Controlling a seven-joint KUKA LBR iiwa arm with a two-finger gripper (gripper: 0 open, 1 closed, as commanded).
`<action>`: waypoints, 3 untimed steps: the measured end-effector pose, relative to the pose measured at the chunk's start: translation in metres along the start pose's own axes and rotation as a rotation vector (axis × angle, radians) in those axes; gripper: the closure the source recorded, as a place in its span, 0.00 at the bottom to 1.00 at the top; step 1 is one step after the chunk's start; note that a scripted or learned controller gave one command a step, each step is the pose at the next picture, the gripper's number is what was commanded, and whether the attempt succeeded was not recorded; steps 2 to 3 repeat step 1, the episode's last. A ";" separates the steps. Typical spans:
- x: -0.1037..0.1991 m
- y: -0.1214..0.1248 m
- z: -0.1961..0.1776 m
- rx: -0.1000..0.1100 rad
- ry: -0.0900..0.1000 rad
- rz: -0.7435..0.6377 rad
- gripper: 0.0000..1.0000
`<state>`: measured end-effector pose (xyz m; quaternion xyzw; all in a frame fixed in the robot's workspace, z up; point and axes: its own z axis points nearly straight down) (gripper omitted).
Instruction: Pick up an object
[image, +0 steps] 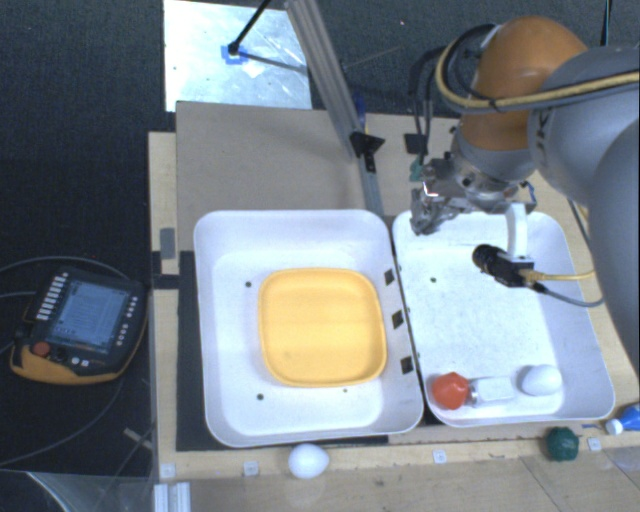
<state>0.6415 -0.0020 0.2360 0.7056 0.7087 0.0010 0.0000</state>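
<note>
Step in hand: I judge this the approach, before any grasp; nothing is lifted yet.
My tool (428, 215): it hangs over the far left corner of the right bin (575, 330), close to the wall where the two bins meet. Nothing shows between the fingers; how far apart they stand I cannot tell, since they are small and dark at this slant.
Things to pick, in the right bin: a red-orange ball (450, 390) at the near left corner, a clear-looking piece (492, 389) just beside it, and a white egg-shaped object (541, 380) further along the near wall. All three lie well apart from my tool, across the bin.
Left of the right bin: the left bin (225, 330) holds a yellow tray (322, 326).
On the counter (470, 468), nearer than the right bin: a white ball (308, 460) and a dark green ball (561, 443), both outside the bins.
Next move, as I judge it: carry the tool across the right bin toward its near wall, centre over one object, then descend and close.
Caution: the ball sits near the corner walls, leaving little finger room.
</note>
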 end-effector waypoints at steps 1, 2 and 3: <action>0.062 0.007 0.006 0.001 0.000 -0.001 1.00; 0.062 0.007 0.006 0.001 0.000 -0.001 1.00; 0.062 0.007 0.006 0.001 0.000 -0.001 1.00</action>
